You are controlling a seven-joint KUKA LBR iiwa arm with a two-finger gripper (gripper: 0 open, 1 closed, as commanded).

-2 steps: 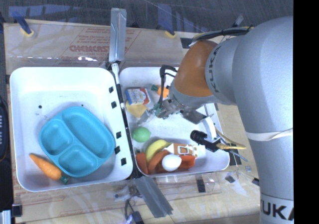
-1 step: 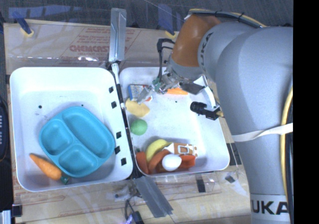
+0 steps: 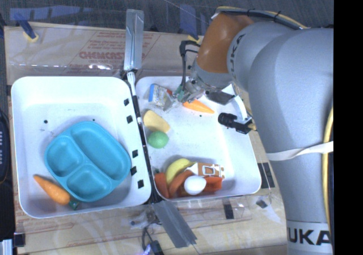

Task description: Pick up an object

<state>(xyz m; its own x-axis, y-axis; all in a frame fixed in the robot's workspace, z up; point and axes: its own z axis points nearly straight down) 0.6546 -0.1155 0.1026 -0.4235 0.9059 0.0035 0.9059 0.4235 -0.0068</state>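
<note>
So the arm comes in from the right and is bent down over the far end of the right bin [image 3: 249, 152], with the hand [image 3: 187, 90] sitting low near the back wall, right above a small carrot [image 3: 199, 106] and just beside a crumpled blue-and-clear wrapper thing [image 3: 159, 95]. My guess is it's lined up there because those two are the closest bits to the far corner, and either could be the object it's going for. I can't tell how the hand is set or whether it has hold of anything, the wrist and orange band cover it from this angle. Nothing looks lifted, the carrot seems to lie flat on the bin floor. Around it: a pale yellow piece [image 3: 155, 120] and a green ball [image 3: 158, 140] hug the left wall of that bin, and at the near end there's a pile with a banana [image 3: 177, 166], a white egg [image 3: 195, 184], a small carton [image 3: 210, 170] and some red-orange stuff underneath. All of that is well apart from the hand, so it shouldn't interfere. The wrapper is the likely nuisance, being so near the carrot, and the back wall leaves little room. The left bin [image 3: 34, 95] holds a blue divided tray [image 3: 85, 160] and another carrot [image 3: 51, 188] beside it, on the same surface.
</note>
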